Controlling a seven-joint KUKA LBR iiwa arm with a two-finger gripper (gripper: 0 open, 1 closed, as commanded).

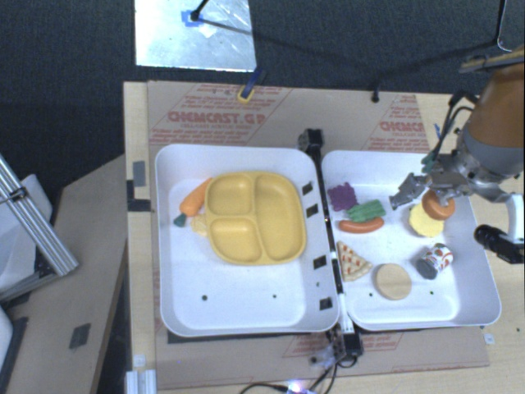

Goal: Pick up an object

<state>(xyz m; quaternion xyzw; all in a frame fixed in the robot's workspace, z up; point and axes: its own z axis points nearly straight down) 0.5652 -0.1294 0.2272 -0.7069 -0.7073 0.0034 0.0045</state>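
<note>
White plastic first: you have two bins side by side in the camera view, the left bin (176, 302) in the middle of the frame and the right bin (469, 304) toward the right edge. The gripper (430, 190) hangs over the upper right part of the right bin, on the arm (496, 121) that comes in from the frame's right. Whether it is spread or closed up, you cannot tell from this slant.

The likeliest thing to pick is just below it: a yellow disc (421, 223) with an orange ring (440, 207) lying on its upper edge. Nothing shows as gripped yet.

Left of these lie a purple piece (342, 195), a green piece (366, 210) and a sausage (361, 226) touching it. Lower down are a pizza slice (353, 262), a tan disc (393, 281) and a small can (435, 258). The left bin holds a yellow plate (250, 218) with a carrot (194, 198) against its left rim.

Watch these risks. The disc looks flat and may give a descending gripper no edge to catch. The ring is stacked on it, so a closing grasp could push one off the other and come up bare. The bin's upper wall is near.

Hard to make out: the gripper's body covers part of the ring, and the ring's contact with the disc is blurred.
</note>
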